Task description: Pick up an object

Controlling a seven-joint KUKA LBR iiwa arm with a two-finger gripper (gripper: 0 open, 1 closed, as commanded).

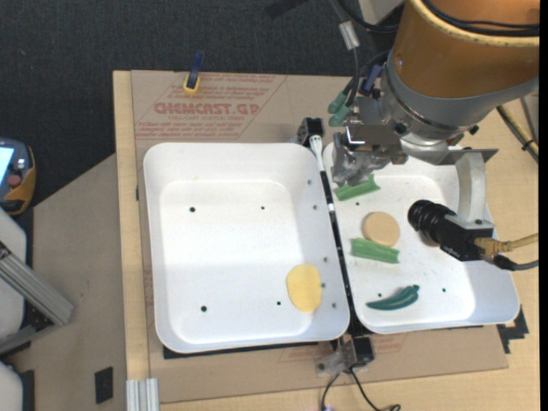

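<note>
My gripper (347,171) hangs low over the far left corner of the right bin (492,294), close to the divider between the bins. A light green strip (360,190) lies just beneath and in front of it, touching or nearly touching the tip. In the same bin lie a tan round disc (380,228), a second light green strip (375,250) and a dark green pepper shape (394,298). A yellow oval piece (304,287) rests in the near right corner of the left bin (171,229).
The grey and orange arm (467,50) covers the far right part of the right bin. A black cylinder with a cable (441,225) sticks out over that bin, right of the disc. Both bins sit on a cardboard sheet (214,101).
</note>
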